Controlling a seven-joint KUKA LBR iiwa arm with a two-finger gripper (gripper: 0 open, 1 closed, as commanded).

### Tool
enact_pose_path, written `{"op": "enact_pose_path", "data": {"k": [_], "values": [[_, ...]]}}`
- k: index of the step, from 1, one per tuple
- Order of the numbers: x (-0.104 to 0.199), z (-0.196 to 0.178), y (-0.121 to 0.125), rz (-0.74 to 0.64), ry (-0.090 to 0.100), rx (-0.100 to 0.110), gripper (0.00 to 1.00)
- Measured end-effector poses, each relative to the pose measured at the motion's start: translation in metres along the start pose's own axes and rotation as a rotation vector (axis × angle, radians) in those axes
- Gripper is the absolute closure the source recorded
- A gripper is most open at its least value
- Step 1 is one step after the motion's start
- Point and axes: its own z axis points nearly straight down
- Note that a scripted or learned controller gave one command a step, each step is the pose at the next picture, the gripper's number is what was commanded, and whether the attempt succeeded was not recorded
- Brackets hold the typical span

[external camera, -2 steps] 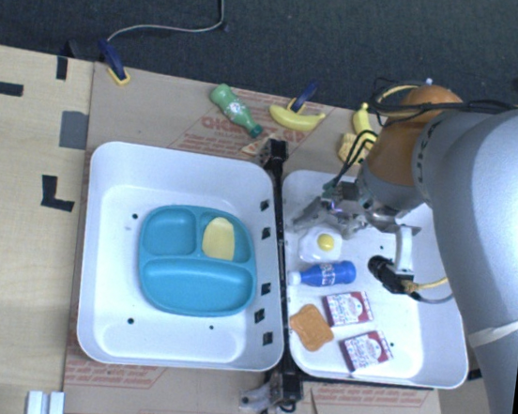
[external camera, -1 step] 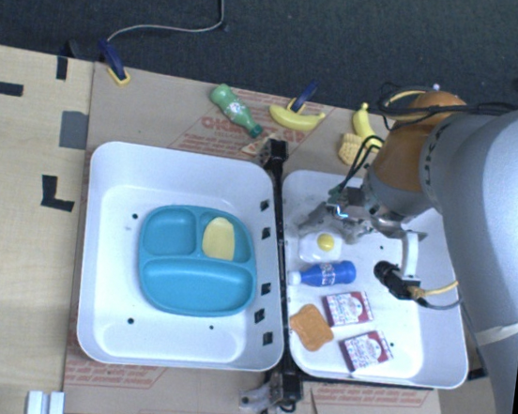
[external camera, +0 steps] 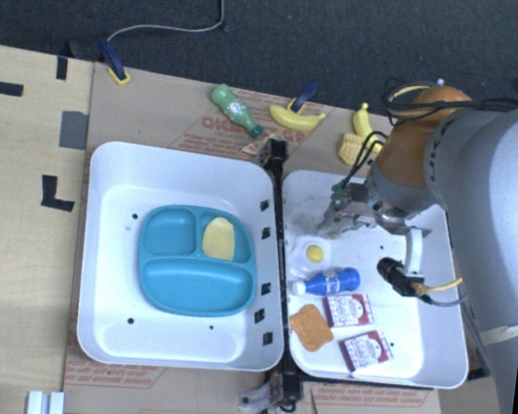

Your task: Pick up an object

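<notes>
While its finger state is unclear, the end effector (external camera: pixel 338 219) hangs above the fried egg (external camera: pixel 314 253).

Blue bottle (external camera: pixel 332 281) flat in right bin (external camera: pixel 440 344)

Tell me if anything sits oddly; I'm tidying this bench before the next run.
Yes: a green bottle, a banana and two more yellow pieces lie on the cardboard behind the bins, outside both.

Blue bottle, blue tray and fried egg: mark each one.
Blue bottle (external camera: pixel 332 281): camera view, middle of its body.
Blue tray (external camera: pixel 174 280): camera view, bare floor of its large compartment.
Fried egg (external camera: pixel 314 253): camera view, on its yolk.
</notes>
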Motion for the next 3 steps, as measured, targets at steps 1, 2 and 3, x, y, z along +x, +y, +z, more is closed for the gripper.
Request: {"op": "enact_pose_path", "data": {"k": [1, 2, 3], "values": [[0.0, 0.001, 0.0, 0.0, 0.0, 0.001, 0.0], [0.002, 0.011, 0.004, 0.002, 0.001, 0.006, 0.0], [-0.009, 0.002, 0.031, 0.0, 0.003, 0.007, 0.0]]}}
